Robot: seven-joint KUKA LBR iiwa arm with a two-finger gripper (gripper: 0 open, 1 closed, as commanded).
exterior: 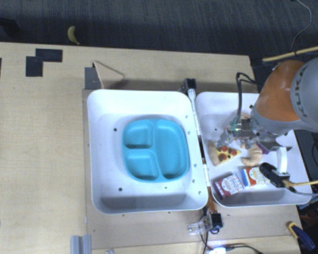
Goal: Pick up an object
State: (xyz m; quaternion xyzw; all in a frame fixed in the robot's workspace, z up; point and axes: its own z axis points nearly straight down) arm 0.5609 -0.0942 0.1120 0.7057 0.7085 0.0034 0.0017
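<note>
Front of right bin (254,201): small carton (229,184) w/ a second carton (253,175) just beside it. Behind them, a pizza-slice toy (226,152) and a pale lumpy item (252,153). Gripper (237,133) hangs low over that cluster, arm coming in from the right. Can't tell if jaws are apart or together; nothing visibly held. Left bin (103,142) holds a blue divided tray (155,149). Looks like approach/descent stage. Next: settle on one item, prob. the pizza toy, close, lift straight up.
</note>
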